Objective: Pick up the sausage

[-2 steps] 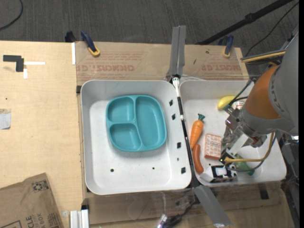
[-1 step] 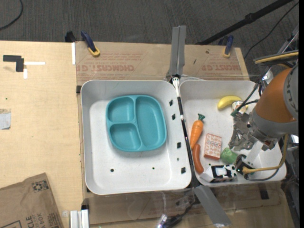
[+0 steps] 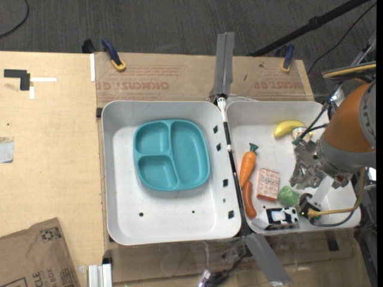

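The table (image 3: 48,160) carries two shallow white bins side by side, and the arm (image 3: 353,130) leans in over the right one from the right edge. The left bin (image 3: 114,178) holds a teal divided plate (image 3: 172,155) and nothing the task asks for. The right bin (image 3: 263,115) holds everything else: a banana (image 3: 288,128) near its far side, a carrot (image 3: 247,164) standing lengthwise along the left wall, a small pink packet (image 3: 268,183) just beside the carrot, a green lumpy item (image 3: 287,195) near the packet, and a black-and-white object (image 3: 281,217) at the near edge.

The sausage (image 3: 248,200) lies flat on the bin floor against the left wall, running on from the carrot's tip toward the near corner. It looks untouched, with nothing around it.

The tool (image 3: 306,173) hangs over the right half of that bin, close to the green item and apart from the sausage, with the packet between them. Its end is a dark tangle from this angle (cables and bracket overlap it), so I cannot tell how it is set.

By my reading, no part of the pick is done: the reach across to the left wall, the descent, the grasp and the lift all remain
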Robot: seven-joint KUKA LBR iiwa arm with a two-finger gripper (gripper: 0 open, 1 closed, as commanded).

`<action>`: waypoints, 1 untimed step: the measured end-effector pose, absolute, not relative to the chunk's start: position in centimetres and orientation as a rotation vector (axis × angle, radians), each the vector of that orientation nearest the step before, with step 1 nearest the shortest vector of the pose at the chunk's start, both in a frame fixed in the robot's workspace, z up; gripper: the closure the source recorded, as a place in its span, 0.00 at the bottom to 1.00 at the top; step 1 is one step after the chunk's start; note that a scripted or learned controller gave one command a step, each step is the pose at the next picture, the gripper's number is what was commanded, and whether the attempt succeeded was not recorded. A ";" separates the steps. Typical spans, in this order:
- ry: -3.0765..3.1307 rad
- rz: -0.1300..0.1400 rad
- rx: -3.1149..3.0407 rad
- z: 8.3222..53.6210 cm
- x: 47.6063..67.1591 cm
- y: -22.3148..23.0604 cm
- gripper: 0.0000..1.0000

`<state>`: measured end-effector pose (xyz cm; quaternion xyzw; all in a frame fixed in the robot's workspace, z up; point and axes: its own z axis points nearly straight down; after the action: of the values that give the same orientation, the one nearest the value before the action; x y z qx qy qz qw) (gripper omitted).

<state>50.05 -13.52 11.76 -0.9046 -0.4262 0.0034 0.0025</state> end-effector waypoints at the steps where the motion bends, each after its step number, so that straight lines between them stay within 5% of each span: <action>1: -1.844 0.003 -2.542 9.2 51.6 -11.7 1.00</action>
<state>51.60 -11.72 9.15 -0.8094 -0.5873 0.0009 0.0008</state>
